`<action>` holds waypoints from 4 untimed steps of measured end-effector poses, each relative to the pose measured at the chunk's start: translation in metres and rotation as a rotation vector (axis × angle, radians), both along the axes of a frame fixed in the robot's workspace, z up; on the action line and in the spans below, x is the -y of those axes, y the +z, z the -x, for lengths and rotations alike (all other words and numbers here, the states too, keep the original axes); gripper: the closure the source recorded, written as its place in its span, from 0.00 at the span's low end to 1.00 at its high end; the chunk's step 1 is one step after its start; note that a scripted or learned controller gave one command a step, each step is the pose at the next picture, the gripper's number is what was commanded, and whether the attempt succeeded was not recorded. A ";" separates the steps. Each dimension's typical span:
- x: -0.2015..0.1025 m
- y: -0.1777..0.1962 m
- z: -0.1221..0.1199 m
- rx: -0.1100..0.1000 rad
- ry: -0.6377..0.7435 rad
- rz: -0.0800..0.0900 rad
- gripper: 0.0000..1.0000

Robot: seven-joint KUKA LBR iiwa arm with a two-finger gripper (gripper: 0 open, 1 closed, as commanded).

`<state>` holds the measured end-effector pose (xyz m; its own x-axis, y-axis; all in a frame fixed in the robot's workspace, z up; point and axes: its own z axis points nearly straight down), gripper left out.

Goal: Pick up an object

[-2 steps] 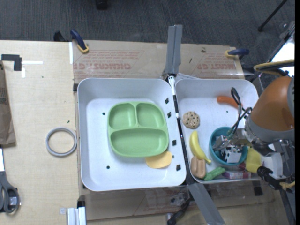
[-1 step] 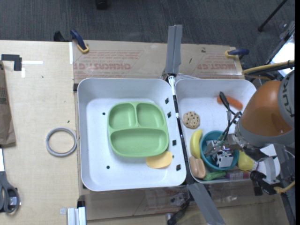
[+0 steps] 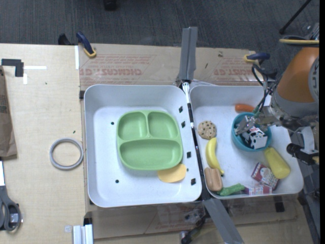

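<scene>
Blue bowl (image 3: 242, 138) sits in the right bin (image 3: 289, 189), and the gripper (image 3: 252, 127) hangs right over it, down among the small black-and-white stuff inside. Can't tell how it's set from this angle. Left of the bowl there's a cookie (image 3: 206, 129), with a banana (image 3: 212, 155) just below that. An orange carrot (image 3: 244, 107) lies just above the bowl, and a yellow lemon-ish thing (image 3: 277, 162) sits below-right. Further left, the other bin (image 3: 96, 187) has a green plate (image 3: 150, 140).
</scene>
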<state>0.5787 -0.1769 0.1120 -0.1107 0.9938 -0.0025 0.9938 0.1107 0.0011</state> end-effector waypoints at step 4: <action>-0.088 0.079 0.010 -0.002 0.919 -0.002 1.00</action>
<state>0.5682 -0.0885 0.1913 -0.8572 0.5150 0.0002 0.5150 0.8572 0.0000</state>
